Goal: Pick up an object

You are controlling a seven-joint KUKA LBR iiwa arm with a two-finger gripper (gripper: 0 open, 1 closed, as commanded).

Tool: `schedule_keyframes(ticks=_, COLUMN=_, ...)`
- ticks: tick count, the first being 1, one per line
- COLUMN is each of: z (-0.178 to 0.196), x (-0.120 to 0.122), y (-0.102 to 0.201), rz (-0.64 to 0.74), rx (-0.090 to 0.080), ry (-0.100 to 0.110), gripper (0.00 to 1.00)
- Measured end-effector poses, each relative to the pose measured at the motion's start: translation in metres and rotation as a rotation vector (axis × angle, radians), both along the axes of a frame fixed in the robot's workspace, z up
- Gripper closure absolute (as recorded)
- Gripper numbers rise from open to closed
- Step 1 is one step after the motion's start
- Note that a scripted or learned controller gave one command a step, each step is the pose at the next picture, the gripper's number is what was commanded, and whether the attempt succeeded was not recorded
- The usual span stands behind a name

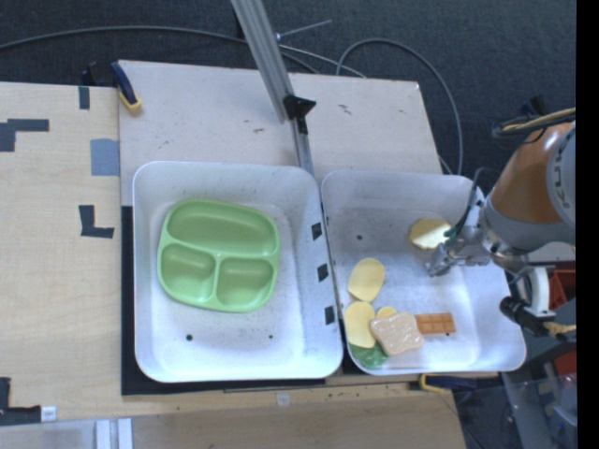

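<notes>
Where the fingers (440, 264) hang, a yellow piece (429, 233) lies just beside.

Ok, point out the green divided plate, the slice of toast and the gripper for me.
green divided plate (219, 253): camera view, centre ridge between compartments.
slice of toast (397, 332): camera view, middle of its top face.
gripper (440, 266): camera view, fingertip end, right bin.
</notes>
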State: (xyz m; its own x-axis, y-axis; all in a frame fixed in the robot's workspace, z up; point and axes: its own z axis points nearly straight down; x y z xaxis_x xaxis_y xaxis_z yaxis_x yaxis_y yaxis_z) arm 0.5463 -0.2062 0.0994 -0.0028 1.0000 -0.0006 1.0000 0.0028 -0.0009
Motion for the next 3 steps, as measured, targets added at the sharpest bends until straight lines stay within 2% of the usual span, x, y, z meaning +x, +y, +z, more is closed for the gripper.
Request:
schedule_keyframes(ticks=1, z=0.042, x=-0.002, y=0.000, rz=-0.002, rx=0.000, ry=-0.003, gripper=1.00)
schedule_keyframes(ticks=3, z=0.156, x=0.012, y=-0.004, rz=-0.001, rx=-0.002, ry=-0.006, gripper=1.00)
